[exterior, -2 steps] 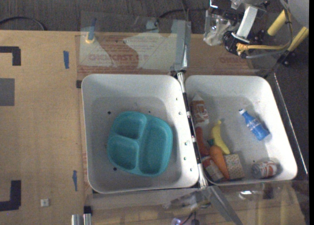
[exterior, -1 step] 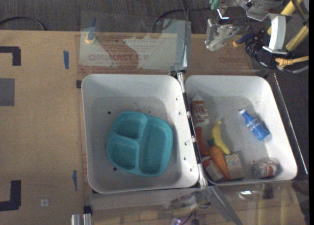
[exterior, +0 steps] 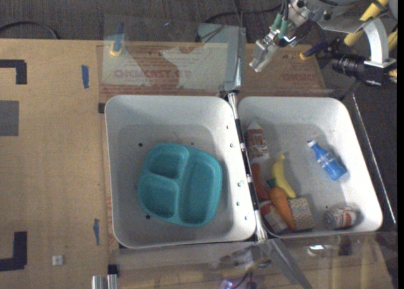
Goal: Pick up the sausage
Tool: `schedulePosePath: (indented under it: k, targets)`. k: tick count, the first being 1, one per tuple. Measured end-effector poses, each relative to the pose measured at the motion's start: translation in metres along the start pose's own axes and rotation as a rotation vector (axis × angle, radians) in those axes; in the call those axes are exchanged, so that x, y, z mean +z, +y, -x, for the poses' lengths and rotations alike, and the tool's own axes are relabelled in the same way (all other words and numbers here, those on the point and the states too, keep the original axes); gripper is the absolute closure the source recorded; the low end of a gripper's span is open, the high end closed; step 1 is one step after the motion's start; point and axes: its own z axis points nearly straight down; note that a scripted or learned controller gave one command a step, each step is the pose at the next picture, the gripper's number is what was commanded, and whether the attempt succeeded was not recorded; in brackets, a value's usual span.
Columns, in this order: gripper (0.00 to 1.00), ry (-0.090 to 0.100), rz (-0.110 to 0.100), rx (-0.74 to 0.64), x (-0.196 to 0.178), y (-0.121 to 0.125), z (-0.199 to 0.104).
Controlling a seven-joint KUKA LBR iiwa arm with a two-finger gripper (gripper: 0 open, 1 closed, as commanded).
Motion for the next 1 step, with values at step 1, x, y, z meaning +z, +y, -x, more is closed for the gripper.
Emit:
schedulePosePath:
  k: [1]
  targets:
    - [1.0, -0.004, 0.005, -0.558, -0.0001, 0.018, -0.0081]
